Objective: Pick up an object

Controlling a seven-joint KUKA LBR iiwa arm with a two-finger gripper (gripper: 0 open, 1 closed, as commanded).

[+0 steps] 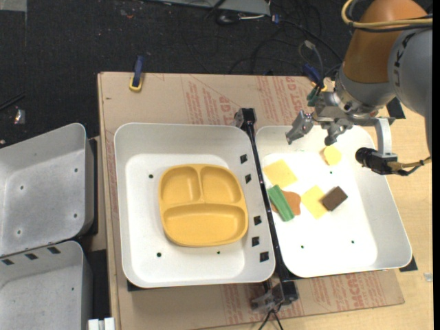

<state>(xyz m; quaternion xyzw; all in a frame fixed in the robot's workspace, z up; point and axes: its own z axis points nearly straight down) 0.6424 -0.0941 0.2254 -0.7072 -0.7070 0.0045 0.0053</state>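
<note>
In the right bin (357,249) lie several small pieces. A small yellow block (332,156) sits near the back. A flat yellow square (280,172) lies at the left. A green stick (280,202) rests beside an orange piece (293,201). Another yellow square (313,201) touches a brown block (335,198). My gripper (315,130) hangs open above the bin's back part, with nothing between its fingers. One finger (298,127) is over the bin's back left. The other finger (333,133) is just above the small yellow block.
The left bin (137,253) holds a yellow divided plate (203,205). A black divider (259,198) runs between the bins. Grey trays (41,184) lie at the far left. Cables trail across the dark floor behind the bench.
</note>
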